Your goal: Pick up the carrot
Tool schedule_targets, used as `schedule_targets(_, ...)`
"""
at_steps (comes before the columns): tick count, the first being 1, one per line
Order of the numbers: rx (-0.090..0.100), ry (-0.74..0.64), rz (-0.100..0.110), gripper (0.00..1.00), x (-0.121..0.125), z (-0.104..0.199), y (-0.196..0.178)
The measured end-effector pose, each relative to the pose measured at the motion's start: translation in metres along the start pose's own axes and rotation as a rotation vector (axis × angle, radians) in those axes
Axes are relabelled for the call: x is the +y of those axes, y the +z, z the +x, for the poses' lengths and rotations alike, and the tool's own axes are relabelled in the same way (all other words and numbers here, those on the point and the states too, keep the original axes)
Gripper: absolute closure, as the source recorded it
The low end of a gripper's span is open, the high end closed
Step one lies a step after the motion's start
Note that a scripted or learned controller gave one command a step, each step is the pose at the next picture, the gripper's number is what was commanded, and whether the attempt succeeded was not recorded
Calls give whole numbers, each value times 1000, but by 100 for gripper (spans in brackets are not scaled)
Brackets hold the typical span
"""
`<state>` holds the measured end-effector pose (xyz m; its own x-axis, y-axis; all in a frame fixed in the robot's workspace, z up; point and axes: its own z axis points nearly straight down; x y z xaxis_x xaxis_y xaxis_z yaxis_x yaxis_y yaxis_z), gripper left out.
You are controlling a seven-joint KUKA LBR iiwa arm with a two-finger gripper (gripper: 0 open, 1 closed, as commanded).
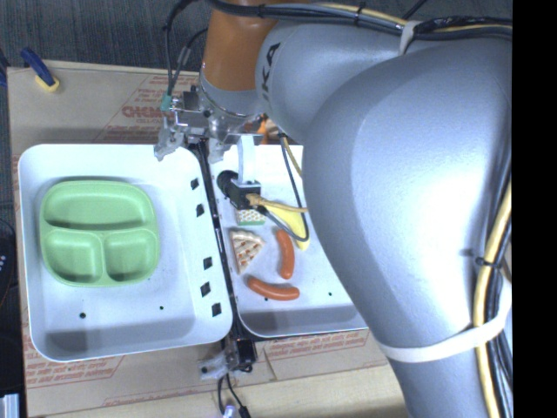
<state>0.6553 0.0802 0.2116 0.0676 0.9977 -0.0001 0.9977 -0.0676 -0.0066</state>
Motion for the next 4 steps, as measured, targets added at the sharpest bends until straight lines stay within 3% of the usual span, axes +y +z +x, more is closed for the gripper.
schedule_targets(1,-2,53,1,0,-5,79,81)
schedule_targets(2,-1,234,-3,0,-84,-39,-44)
schedule_targets(3,-1,72,-1,0,-71,-137,21)
schedule_targets(4,0,202,-3,0,13,-177,32)
